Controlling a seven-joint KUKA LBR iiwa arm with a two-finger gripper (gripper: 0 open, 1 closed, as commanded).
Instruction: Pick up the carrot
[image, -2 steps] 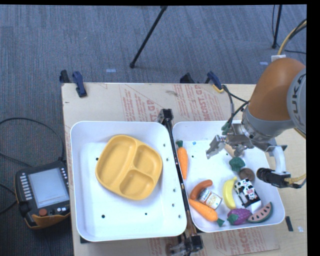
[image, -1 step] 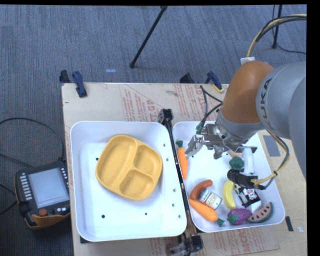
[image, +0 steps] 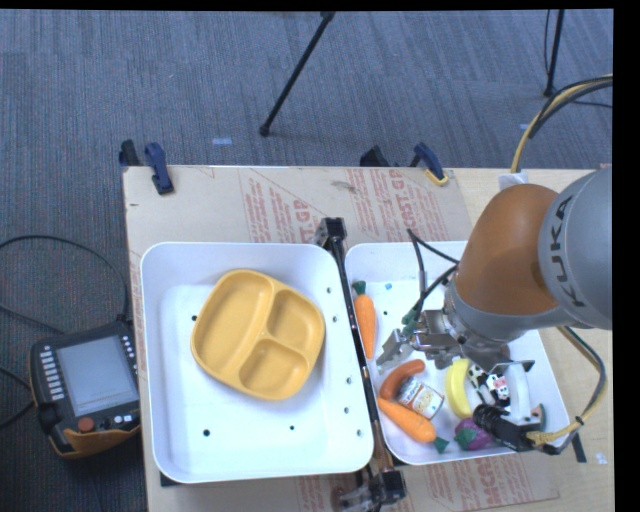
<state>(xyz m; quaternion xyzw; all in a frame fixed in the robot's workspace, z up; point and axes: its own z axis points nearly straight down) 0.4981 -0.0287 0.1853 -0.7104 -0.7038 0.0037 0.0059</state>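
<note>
An orange carrot (image: 366, 324) with a green top lies lengthwise along the left wall of the right bin (image: 440, 258). A second orange carrot-like piece (image: 407, 419) lies near that bin's front edge. My gripper (image: 398, 340) hangs low over the middle of the right bin, just right of the first carrot and above a reddish sausage (image: 401, 378). It looks open, and nothing sits between its fingers. The arm's orange band (image: 505, 262) hides the bin's right part.
The right bin also holds a small jar (image: 426, 399), a yellow banana (image: 458, 389), a purple eggplant (image: 469, 433) and a black-and-white toy (image: 496, 383). The left bin (image: 160, 400) holds a yellow divided plate (image: 258, 333). A pendant (image: 88, 382) lies on the floor at the left.
</note>
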